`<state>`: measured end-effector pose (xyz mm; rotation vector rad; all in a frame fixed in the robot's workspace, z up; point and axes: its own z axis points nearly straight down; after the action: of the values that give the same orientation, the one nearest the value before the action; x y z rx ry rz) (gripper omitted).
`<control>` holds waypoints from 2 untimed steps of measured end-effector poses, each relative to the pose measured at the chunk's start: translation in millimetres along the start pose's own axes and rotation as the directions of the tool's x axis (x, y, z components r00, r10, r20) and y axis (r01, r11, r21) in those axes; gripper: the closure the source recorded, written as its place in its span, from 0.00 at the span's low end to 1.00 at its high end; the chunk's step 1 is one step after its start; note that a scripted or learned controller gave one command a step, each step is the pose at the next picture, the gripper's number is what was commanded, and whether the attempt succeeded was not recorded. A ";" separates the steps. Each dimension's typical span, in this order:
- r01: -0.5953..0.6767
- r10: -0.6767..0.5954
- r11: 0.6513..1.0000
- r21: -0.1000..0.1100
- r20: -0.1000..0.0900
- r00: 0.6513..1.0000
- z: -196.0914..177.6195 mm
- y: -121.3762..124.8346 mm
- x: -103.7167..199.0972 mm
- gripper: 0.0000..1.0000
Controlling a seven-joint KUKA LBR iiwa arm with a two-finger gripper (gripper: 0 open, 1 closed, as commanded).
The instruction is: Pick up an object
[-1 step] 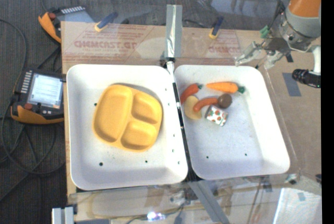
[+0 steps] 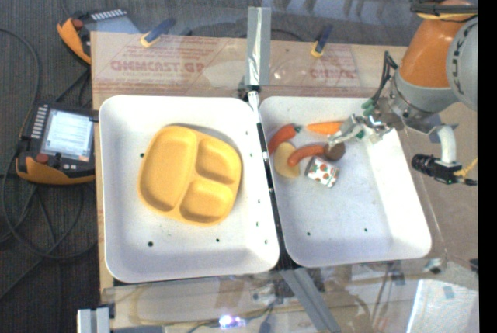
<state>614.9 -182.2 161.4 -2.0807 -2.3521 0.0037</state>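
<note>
Arm (image 2: 443,52) cut off at the right edge; claw (image 2: 351,131) fingers too small to read.

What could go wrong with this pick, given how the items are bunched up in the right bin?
1. The gripper sits over a tight cluster: carrot, sausage, a small dark brown piece and a patterned cube. Closing may catch two items or knock one aside.
2. The cluster lies near the right bin's far wall, so a nudged carrot could wedge against it.
</note>
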 end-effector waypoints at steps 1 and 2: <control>0.040 -0.040 0.999 -0.011 0.007 0.999 71.5 -4.5 18.5 0.00; 0.040 -0.040 0.999 -0.016 0.006 0.999 61.8 -3.2 18.5 1.00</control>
<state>609.3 -164.3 99.6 -2.0427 -2.4046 -0.0103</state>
